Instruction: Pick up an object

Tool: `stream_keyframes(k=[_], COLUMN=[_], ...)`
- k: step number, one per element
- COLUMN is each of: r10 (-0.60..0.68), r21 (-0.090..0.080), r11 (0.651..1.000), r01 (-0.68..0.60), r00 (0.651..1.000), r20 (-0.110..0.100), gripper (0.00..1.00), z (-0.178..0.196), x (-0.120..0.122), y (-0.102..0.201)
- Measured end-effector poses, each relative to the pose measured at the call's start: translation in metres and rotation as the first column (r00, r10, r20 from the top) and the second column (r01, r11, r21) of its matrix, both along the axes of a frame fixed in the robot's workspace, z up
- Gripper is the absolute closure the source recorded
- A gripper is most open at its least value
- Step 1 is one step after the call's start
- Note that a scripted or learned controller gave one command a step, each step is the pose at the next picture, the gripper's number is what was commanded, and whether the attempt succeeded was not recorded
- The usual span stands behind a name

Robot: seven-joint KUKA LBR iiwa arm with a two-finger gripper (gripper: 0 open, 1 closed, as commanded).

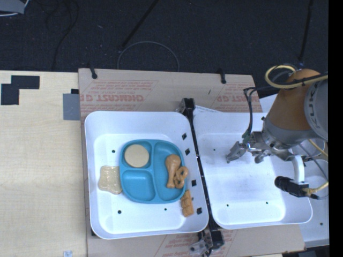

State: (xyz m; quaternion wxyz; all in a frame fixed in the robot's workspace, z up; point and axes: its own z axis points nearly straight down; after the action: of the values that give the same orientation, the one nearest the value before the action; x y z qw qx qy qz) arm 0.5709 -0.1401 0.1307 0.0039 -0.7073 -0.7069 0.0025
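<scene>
Two white bins, fingers (236,153) over right bin (252,208), seemingly spread, gripping nothing

A cardboard-topped bench (161,90) bears two white bins (102,127).

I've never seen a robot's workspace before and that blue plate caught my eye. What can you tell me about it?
The blue plate looks like smooth plastic, with rounded corners and three compartments. It lies flat in the left white bin. A round tan disc sits in its upper left compartment, and a knobbly brown piece in the right one. A pale flat piece lies against its left edge, and a small brown piece by its lower right corner.
</scene>
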Motion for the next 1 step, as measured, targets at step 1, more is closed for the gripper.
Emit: stream_keyframes(k=[1], r10=[-0.001], r21=[-0.001], r11=[1.000], r01=[0.001], r00=[1.000], r20=[0.005], gripper=[0.00], z=[-0.0455], x=[-0.0005], y=[0.0011])
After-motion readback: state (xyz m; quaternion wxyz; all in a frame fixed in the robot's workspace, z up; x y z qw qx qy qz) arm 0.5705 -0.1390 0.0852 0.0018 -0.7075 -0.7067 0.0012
